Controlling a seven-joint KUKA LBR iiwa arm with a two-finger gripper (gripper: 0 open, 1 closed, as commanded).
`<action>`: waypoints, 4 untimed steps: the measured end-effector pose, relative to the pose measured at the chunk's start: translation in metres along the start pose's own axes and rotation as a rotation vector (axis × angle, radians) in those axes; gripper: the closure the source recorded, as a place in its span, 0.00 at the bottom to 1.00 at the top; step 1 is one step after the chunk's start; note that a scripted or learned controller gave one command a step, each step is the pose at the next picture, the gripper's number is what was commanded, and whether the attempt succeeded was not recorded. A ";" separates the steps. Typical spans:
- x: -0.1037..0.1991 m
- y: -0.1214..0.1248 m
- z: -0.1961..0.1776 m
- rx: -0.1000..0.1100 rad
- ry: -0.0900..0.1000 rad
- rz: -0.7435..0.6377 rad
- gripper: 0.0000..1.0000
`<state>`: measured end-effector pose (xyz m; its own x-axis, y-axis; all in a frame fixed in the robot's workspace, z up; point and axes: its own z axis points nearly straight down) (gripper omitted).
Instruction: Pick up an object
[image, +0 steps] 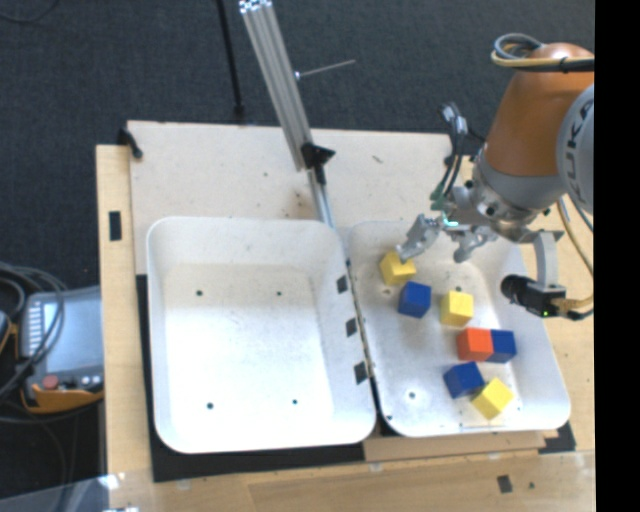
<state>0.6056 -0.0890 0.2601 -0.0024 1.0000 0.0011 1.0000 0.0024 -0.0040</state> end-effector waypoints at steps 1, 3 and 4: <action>0.000 0.001 -0.002 -0.005 0.000 0.001 0.00; -0.005 0.002 0.103 0.002 -0.003 0.005 0.00; -0.002 0.014 0.133 -0.025 -0.007 0.005 0.00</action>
<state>0.6192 -0.0907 0.1274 0.0027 1.0000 -0.0054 0.9998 -0.0025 0.0209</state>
